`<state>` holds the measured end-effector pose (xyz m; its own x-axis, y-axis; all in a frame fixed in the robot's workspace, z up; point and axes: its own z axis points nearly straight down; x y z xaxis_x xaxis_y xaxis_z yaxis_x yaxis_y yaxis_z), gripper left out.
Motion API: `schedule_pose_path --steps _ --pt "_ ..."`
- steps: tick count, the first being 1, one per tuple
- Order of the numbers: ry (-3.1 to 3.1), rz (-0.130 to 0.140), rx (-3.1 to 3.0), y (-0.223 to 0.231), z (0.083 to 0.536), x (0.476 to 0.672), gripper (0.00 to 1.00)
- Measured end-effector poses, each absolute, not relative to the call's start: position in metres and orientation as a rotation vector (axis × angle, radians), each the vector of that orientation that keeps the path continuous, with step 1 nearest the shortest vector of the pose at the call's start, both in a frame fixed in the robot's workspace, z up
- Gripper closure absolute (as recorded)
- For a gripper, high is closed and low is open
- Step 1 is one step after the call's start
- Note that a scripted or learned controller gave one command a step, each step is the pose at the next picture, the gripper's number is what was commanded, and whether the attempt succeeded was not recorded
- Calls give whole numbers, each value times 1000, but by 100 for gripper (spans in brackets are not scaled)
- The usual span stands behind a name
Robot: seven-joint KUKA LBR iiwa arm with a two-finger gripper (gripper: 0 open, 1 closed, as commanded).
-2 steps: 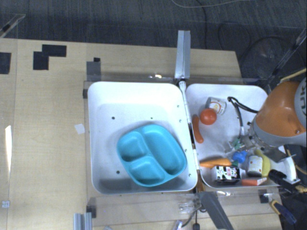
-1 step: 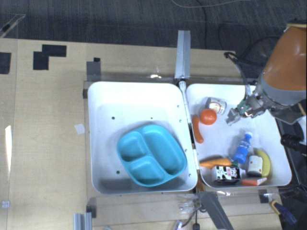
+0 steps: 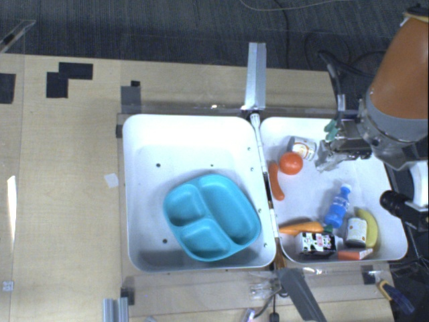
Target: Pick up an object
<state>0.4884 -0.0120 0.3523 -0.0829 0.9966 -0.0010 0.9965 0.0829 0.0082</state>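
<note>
The right bin [image 3: 395, 250] holds several small objects. An orange-red ball [image 3: 290, 164] lies near its left wall, with a small round jar [image 3: 301, 147] just behind it. A blue bottle [image 3: 337, 207] stands near the middle and a banana [image 3: 369, 224] lies to its right. My gripper [image 3: 326, 154] hangs over the bin's upper middle, just right of the jar and ball and above the bottle. Nothing can be seen in its grasp.
A red-orange stick [image 3: 275, 183] lies along the divider. A carrot [image 3: 300, 228], a black box [image 3: 316, 243], a small can [image 3: 355, 232] and a red piece [image 3: 351, 253] crowd the front edge. The left bin [image 3: 144, 180] holds a blue divided plate [image 3: 212, 216].
</note>
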Motion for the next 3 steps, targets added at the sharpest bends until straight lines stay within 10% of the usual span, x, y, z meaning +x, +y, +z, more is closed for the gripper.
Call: schedule_pose_path --steps 1,3 --pt "1638 3 2677 -60 387 494 100" --pt "642 0 3075 -107 309 487 100"
